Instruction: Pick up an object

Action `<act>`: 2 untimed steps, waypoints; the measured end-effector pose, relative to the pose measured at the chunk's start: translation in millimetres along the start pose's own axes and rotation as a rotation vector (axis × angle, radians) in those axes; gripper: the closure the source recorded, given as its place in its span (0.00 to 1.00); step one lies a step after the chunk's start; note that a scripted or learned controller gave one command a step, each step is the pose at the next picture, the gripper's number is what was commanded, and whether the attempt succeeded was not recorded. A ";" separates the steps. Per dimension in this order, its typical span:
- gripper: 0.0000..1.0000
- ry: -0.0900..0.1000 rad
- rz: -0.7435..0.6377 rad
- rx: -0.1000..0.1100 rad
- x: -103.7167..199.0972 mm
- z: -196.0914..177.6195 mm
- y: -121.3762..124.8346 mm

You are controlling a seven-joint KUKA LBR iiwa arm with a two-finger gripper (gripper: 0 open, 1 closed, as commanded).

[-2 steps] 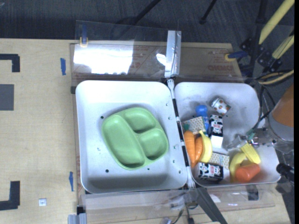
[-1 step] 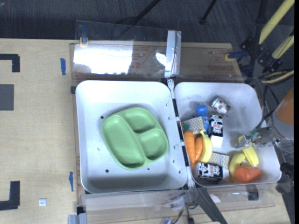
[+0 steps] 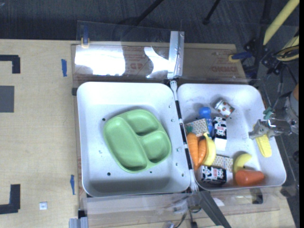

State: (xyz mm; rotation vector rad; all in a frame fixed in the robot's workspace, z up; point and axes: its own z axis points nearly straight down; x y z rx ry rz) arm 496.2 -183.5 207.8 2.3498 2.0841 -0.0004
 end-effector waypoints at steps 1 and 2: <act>1.00 0.002 -0.124 0.003 -18.9 81.6 17.8; 1.00 -0.001 0.096 -0.001 20.9 0.1 32.4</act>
